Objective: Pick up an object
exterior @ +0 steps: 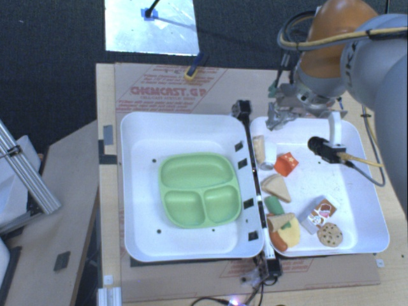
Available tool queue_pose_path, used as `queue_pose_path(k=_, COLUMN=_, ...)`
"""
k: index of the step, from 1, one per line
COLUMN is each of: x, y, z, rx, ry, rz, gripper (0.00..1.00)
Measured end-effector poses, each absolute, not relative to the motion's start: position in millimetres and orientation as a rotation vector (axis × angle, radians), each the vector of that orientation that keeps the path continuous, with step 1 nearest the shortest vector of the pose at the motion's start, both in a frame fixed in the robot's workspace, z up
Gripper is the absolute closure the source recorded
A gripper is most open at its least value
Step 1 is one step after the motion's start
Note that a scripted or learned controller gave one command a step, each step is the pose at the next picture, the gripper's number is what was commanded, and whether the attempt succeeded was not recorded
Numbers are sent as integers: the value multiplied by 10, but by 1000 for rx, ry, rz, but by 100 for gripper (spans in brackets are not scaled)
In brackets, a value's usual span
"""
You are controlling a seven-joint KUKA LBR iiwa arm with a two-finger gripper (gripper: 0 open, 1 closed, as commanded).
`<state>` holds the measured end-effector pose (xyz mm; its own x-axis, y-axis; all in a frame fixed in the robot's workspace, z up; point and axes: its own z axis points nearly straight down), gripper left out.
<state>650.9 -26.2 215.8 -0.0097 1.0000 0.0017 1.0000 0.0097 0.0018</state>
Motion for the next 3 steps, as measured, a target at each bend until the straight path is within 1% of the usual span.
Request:
queue_pose_path(k=1, x=6524, y=337, z=2277, rx=2209, ry=2233, rz=6, gripper=100)
queue_pose_path(k=2, x=6448, y=557, z=2322, rx=2213, ry=2230, rz=2, gripper=100)
queue_pose_path(k=3, x=6468, y=394, z=2301, rx=2220, ry=2221, rz=2, gripper=100)
